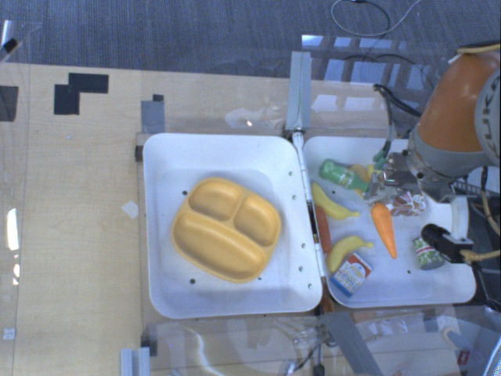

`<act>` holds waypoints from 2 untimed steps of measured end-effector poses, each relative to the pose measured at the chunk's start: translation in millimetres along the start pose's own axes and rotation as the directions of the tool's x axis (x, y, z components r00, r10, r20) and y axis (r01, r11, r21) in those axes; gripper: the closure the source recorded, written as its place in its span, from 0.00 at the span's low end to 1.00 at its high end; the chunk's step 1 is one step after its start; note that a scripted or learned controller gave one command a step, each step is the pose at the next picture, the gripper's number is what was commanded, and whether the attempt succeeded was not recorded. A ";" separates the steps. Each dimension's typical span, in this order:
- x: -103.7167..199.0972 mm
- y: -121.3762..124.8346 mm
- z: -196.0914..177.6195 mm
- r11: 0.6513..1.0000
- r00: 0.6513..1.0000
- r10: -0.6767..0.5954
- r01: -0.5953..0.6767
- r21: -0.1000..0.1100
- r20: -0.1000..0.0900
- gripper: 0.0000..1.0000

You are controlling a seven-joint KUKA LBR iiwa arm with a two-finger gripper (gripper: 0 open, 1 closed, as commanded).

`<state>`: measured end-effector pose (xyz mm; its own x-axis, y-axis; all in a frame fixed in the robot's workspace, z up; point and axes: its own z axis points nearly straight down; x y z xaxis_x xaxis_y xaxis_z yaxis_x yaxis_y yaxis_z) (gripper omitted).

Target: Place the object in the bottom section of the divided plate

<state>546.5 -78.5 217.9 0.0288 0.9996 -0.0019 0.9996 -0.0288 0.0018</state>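
Observation:
A yellow divided plate lies in the left bin. It has two small sections at the far side and one long section at the near side, all bare. My gripper hangs over the right bin, just right of a green bottle and above the top of a carrot. The wrist body hides how the gripper stands, and I see nothing clearly held in it.
The right bin also holds two bananas, a red stick-shaped item along its left wall, a small carton, a green can and a red-and-white item. A metal divider stands between the bins.

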 end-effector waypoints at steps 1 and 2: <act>84.8 4.7 35.7 0.997 0.997 0.082 -0.082 0.003 -0.001 1.00; 169.5 -10.7 34.9 0.993 0.993 0.116 -0.116 0.002 -0.002 1.00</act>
<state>540.8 91.2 182.7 0.1447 0.9895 0.0001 0.9895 -0.1447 -0.0004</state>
